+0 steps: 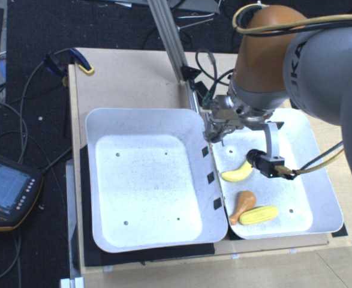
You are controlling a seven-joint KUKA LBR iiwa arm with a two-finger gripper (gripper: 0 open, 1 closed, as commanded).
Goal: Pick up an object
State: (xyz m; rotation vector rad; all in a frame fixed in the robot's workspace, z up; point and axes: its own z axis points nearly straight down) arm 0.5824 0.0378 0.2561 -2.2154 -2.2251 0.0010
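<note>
The end effector [215,132] hovers over the inner wall of the right bin [304,179]. I cannot tell how open it is, and no object is visibly held. The toy banana [237,173] lies just beyond it, so a descent here would likely hit the wall and miss.

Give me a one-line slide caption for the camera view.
Gripper poised over the right bin, which holds a banana, a drumstick and a corn cob.

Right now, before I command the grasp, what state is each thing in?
gripper: hanging over the far left corner of the right-hand bin, apart from every item.
banana: lying flat in that bin, loose.
drumstick: lying flat, against the corn cob.
corn cob: lying flat near the bin's front edge.
</note>
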